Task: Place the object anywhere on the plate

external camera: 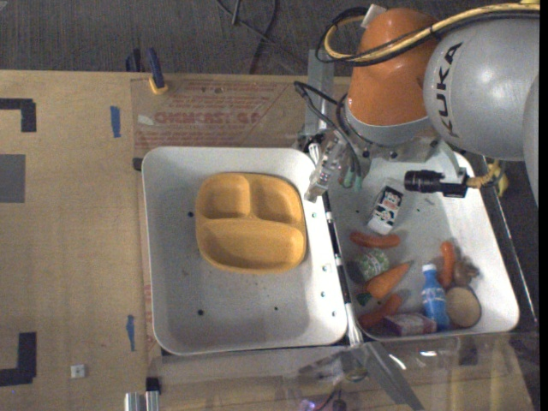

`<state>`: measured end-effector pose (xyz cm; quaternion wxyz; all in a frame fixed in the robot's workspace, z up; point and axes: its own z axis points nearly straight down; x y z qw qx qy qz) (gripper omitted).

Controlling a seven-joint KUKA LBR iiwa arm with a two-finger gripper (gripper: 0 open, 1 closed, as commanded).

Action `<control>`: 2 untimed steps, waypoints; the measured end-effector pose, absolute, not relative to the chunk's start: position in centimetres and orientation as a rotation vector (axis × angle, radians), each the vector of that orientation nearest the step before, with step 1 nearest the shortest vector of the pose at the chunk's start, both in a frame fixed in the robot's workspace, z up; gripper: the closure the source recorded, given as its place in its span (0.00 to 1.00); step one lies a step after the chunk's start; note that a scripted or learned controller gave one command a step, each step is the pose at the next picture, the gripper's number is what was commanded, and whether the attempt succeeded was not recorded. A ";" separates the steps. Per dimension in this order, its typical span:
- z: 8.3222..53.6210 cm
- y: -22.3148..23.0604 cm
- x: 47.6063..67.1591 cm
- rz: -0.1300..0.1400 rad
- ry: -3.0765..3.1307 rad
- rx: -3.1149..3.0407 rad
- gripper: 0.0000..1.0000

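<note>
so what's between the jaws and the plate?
Camera view: the gripper sits by the plate; between them, bare white bin floor.

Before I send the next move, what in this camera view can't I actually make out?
- Gripper: blurred and small in the camera view; whether it carries anything can't be told.
- Far corner of the right bin: covered by the arm.
- Small items at the right bin's near end, around the blue bottle: piled together, too small to identify.
- Label on the white packet: too small to read.
</note>
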<state>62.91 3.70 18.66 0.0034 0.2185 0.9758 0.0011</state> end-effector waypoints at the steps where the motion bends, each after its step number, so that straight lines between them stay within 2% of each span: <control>1: 21.3 1.3 58.7 0.001 2.938 1.108 1.00; 2: 27.2 -4.0 57.3 0.002 2.935 1.104 1.00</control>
